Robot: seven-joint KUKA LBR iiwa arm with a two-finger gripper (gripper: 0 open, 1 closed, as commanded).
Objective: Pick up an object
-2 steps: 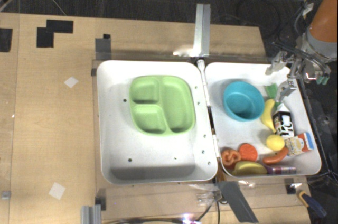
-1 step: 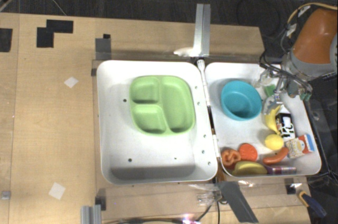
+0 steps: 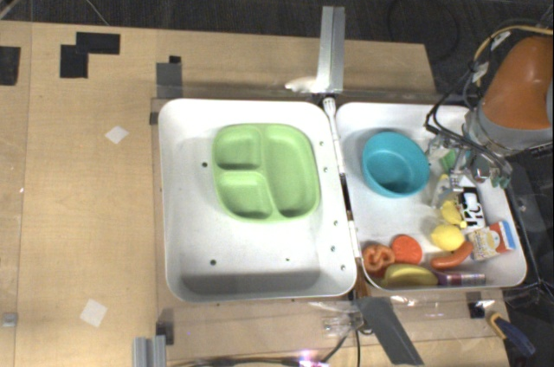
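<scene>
Camera view: L bin (image 3: 186,183) at frame centre holds a green divided tray (image 3: 264,170). R bin (image 3: 372,119) holds a teal bowl (image 3: 396,164) upper-centre. Along its lower edge: red-orange pieces (image 3: 394,251), yellow lemon-like item (image 3: 447,237), banana-shaped item (image 3: 409,274), small carton (image 3: 488,241).

Arm (image 3: 519,93) enters from frame right. Gripper (image 3: 456,183) hangs over R bin's right part, just above the yellow item, beside the bowl. Claw state: cannot tell, tip cluttered by cables and blur.

Progress, judged: approach stage. All items appear to lie on the bin floor; nothing seen lifted. Grasp and lift remain.
</scene>
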